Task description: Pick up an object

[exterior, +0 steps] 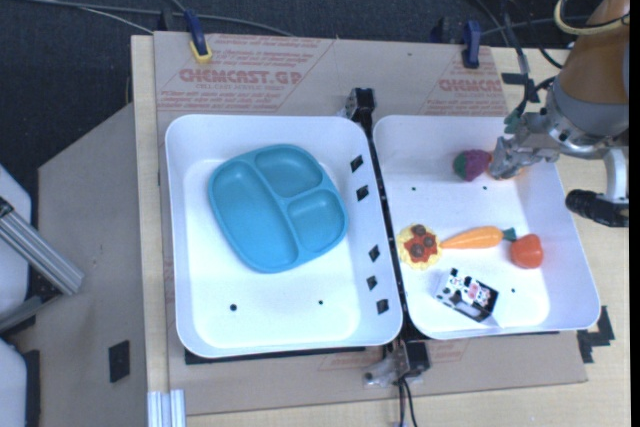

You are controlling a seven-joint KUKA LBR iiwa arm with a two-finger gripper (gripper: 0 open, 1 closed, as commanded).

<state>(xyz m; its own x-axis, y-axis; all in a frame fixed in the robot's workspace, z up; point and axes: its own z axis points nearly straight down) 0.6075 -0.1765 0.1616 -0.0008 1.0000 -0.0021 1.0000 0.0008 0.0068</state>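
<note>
Pincer (508, 161) is down in the upper part of the right bin (570, 215), and honestly I can't tell if it's spread or pinched together, it's just a grey lump from up here. Right next to it, on its left side in the frame, sits a little purple-and-green toy (472, 164), touching or near enough that I can't call it. It's roundish, so no real long axis to line up with. If that's the target, the grab looks like it's all about that tiny sideways offset: the toy lies toward frame-left of the pincer, not under it.

Further down the same bin there's an orange carrot (472, 237) lying roughly left to right, a red tomato-ish thing (527, 251) at its right end, a yellow flower-like piece (418, 245) at its left end, and a small black-and-white box (468, 295) below those. All well apart from the pincer.

Left bin (190, 245) just has a blue divided plate (278, 206) in it. Both bins sit on a cardboard-covered desk (260, 70) clamped at the top edge, dark carpet and loose cables behind, toward the top of the frame.
</note>
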